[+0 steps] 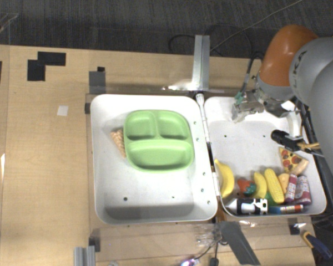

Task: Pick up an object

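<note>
Over the far end of the right-hand shallow white bin [250, 143] hangs the grey arm's two-finger gripper [244, 108], near the back rim with bare white floor under it, and nothing shows between its jaws; whether they stand apart or together I cannot tell from this slanted view, the tips are too small and blurred. The pickings are all at the near end of that bin, well apart from the gripper: a curved yellow toy banana [225, 177] against the left wall, a small red round toy [245, 185] just beside it, a yellow corn cob [273, 184] standing next to a shorter yellow piece, a slice of toy pizza [293, 160] by the right wall, and a black-and-white bottle [251, 206] lying along the front rim. Across the divider, the left-hand white bin [108, 198] carries a green three-part plastic plate [157, 139] with a tan waffle-like piece [118, 142] tucked at its left edge.

My read: this is the approach, nothing grasped yet. To do it well, pick a lone target. The banana looks best, since it has free floor on its far side, while the corn and its neighbours are crowded. Come down square, jaws set across the banana's narrow width, and keep off the bin wall. The heap at the front invites a glancing, slipping pinch
</note>
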You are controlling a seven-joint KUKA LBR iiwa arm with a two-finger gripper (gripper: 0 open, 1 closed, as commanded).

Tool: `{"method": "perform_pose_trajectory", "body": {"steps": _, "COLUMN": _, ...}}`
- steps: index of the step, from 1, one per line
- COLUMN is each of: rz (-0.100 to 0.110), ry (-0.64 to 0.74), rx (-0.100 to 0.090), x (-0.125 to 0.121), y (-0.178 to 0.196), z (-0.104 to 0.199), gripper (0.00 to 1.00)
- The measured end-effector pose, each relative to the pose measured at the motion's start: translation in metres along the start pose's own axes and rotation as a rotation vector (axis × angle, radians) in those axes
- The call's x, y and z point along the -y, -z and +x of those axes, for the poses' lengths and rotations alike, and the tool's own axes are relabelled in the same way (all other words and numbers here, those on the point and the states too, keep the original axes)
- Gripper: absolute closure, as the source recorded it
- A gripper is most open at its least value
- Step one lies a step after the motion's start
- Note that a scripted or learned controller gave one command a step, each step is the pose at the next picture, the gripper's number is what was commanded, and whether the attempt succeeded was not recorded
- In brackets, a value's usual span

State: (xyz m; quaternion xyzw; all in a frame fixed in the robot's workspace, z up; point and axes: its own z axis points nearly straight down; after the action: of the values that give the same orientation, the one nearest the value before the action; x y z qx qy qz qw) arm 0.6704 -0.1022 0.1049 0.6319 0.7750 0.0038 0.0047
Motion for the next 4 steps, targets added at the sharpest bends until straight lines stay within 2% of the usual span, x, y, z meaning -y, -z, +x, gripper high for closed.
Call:
{"method": "perform_pose_trajectory", "body": {"steps": 1, "rz": 0.003, "ry": -0.561, "rx": 0.000, "x": -0.002, "y": -0.017, "z": 0.002, "gripper": 1.00}}
{"method": "perform_pose_trajectory", "body": {"steps": 2, "rz": 0.004, "ry": -0.714, "rx": 0.003, "x": 0.012, "y": -0.018, "z": -0.064, "gripper": 1.00}}
{"method": "perform_pose_trajectory", "body": {"steps": 3, "rz": 0.010, "ry": -1.101, "rx": 0.003, "x": 0.000, "y": 0.019, "z": -0.002, "gripper": 1.00}}
{"method": "perform_pose_trajectory", "body": {"steps": 4, "rz": 0.013, "ry": -1.565, "rx": 0.006, "x": 0.035, "y": -0.006, "z": 0.013, "gripper": 1.00}}
